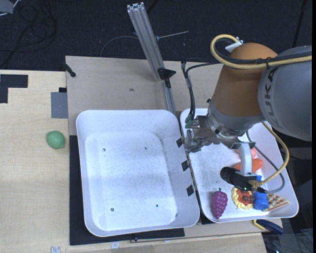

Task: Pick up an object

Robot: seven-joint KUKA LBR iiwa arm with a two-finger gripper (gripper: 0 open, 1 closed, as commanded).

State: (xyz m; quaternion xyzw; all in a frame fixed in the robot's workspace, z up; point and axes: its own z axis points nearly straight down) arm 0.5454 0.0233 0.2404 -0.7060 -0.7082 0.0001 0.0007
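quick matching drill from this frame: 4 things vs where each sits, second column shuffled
Things:
1. green ball
2. purple grapes
3. gripper
4. left bin

Places:
A. front of the right bin
B. on the bench, left of both bins
C. over the right bin's left rim
D. beside the right bin, on the dark mat

Pairs: 1-B, 2-A, 3-C, 4-D

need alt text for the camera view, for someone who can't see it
A grey and orange robot arm reaches over the right white bin, which holds a purple grape bunch and other small toys. A green ball lies left of the left bin.
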